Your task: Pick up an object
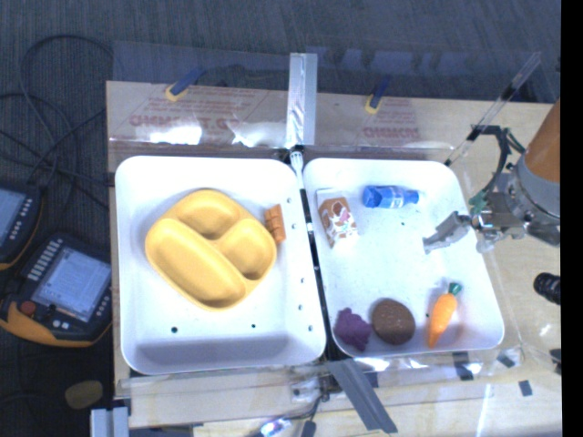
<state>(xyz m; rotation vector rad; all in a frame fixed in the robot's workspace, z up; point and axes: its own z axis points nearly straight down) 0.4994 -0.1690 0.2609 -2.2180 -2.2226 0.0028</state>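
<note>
The gripper (458,228) hangs at the 3 o'clock side of the right bin (412,173). I cannot tell how its jaws stand. It holds nothing I can see. The carrot (442,315) lies nearest, at 6 o'clock from it. I think it must go down next.

The surface (137,107) is bearing two shallow white bins side by side, the left bin (137,335) touching the right bin (474,326) along a middle seam, with clear plastic sheeting (219,107) lying behind them.
</note>
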